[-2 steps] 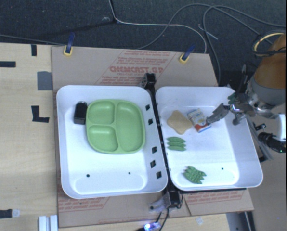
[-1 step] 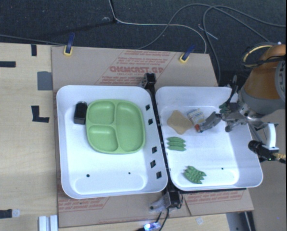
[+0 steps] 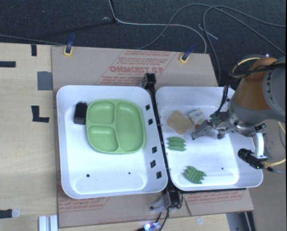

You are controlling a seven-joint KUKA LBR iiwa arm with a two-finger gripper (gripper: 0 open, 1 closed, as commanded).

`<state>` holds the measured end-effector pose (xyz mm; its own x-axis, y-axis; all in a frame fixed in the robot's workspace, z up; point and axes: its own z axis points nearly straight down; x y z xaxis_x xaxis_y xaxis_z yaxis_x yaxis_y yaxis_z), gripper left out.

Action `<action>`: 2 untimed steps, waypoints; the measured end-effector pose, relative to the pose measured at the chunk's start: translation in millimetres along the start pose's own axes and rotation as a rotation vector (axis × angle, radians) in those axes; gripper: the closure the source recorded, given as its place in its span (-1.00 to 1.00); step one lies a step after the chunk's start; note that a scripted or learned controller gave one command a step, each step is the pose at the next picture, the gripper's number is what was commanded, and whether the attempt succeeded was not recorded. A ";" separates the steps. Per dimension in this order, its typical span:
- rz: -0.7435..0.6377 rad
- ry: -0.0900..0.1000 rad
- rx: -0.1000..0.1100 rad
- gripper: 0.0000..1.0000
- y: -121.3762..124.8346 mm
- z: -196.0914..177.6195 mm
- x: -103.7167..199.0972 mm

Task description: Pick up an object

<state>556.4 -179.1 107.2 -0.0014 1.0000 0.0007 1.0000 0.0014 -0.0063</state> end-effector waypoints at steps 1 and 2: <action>-0.001 0.000 -0.004 1.00 1.3 -12.7 0.3; 0.000 -0.001 -0.009 1.00 -2.7 -57.7 6.1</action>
<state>554.0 -173.1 165.0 -0.0017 1.0000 -0.0002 1.0000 0.0017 0.0032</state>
